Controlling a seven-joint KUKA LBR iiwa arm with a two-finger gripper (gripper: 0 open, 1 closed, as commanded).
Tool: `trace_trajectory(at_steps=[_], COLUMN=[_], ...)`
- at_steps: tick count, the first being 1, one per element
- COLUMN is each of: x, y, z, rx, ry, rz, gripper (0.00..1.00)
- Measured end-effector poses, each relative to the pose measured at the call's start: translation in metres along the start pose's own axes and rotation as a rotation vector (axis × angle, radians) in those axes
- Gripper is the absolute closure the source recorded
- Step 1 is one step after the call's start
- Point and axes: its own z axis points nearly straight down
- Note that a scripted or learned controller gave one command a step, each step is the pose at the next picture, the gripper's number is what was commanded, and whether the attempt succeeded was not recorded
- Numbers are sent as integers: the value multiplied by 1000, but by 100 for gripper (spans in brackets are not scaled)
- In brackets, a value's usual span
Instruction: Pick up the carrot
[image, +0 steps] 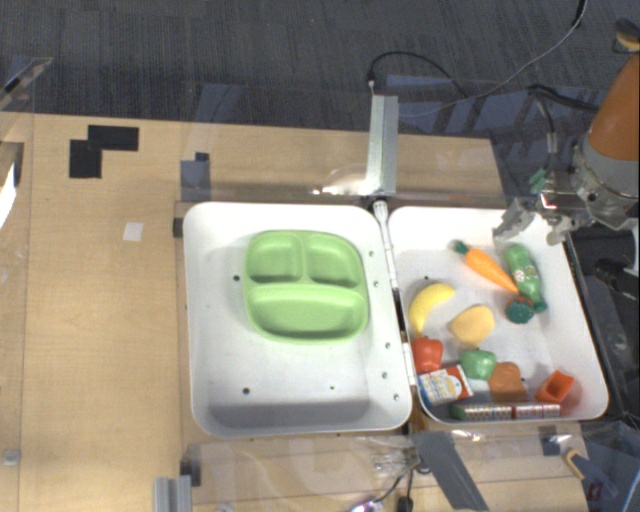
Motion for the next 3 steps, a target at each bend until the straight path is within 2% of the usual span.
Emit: trace_trajectory(at_steps=[1, 2, 3], x=[-2, -21, -21], y=[16, 36, 37], z=[116, 141, 131], rx=[2, -12, -16], ry=[0, 10, 4], rz=[80, 323, 316], gripper=[0, 0, 100])
